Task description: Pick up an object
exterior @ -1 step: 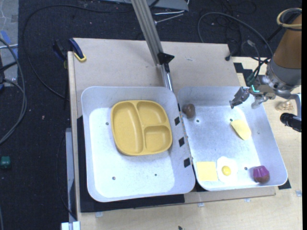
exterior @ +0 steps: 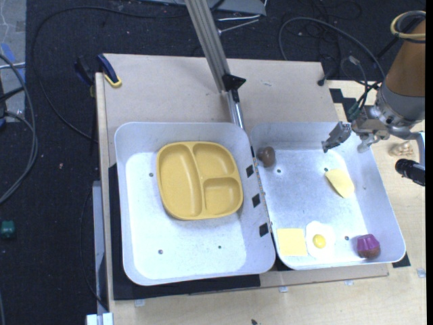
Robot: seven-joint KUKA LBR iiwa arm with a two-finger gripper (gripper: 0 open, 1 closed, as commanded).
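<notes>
— Where the grey arm reaches in from the right, what does the overhead view show?

— Its tool hangs over the far right corner of the right bin; the two fingers stand apart, released, with nothing between them; one dark fingertip points down toward the bin floor.

— And the things to be picked?

— All lie in the right bin; a pale yellow wedge sits just below the tool, near the bin's right wall, apart from the fingers; a small brown ball rests in the far left corner, close to the wall shared with the other bin; along the near edge lie a flat yellow square, a fried egg toy touching it on the right, and a purple piece in the near right corner.

— The left bin?

— The left bin carries a yellow divided plate, three compartments, set toward its far middle; its right edge overlaps the right bin's left rim.

— Anything else on the worktop?

— The tan worktop bears both bins; a metal pole slants up from its far edge between them; a blue and yellow clamp grips the far left corner; black cables trail on the dark floor beyond.
</notes>
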